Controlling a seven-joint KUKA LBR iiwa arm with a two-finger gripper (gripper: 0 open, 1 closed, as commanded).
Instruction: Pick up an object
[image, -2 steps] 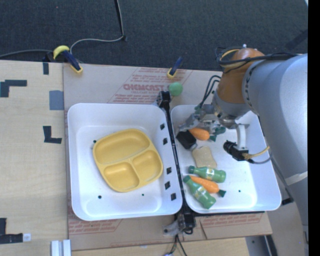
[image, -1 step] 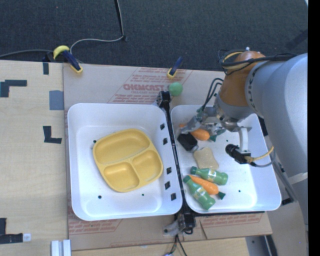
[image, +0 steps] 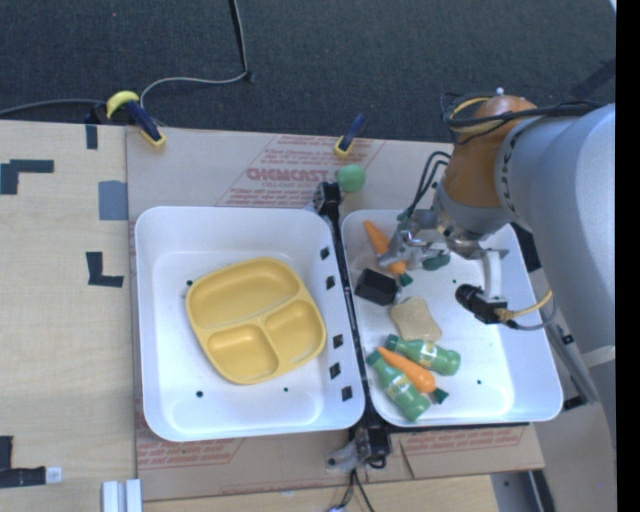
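My gripper (image: 418, 250) hangs low over the back of the right bin (image: 520, 390), under the grey arm with the orange band (image: 475, 170). Just left of it lies an orange carrot (image: 375, 235), and a small orange piece (image: 397, 267) sits right below it. A black block (image: 377, 287) rests in front of that, near the bin's left wall. Further forward are a beige bread slice (image: 415, 321), two green bottles (image: 428, 355) (image: 400, 392) and another carrot (image: 412, 373) between them. Nothing is visibly held.
The left bin (image: 160, 400) holds a yellow divided plate (image: 256, 318). A green ball (image: 351, 178) sits on the cardboard behind the bins. Yellow and blue clamps (image: 135, 112) (image: 350, 136) stand at the bench's back edge. A black cable fitting (image: 480, 303) hangs right of the bread.
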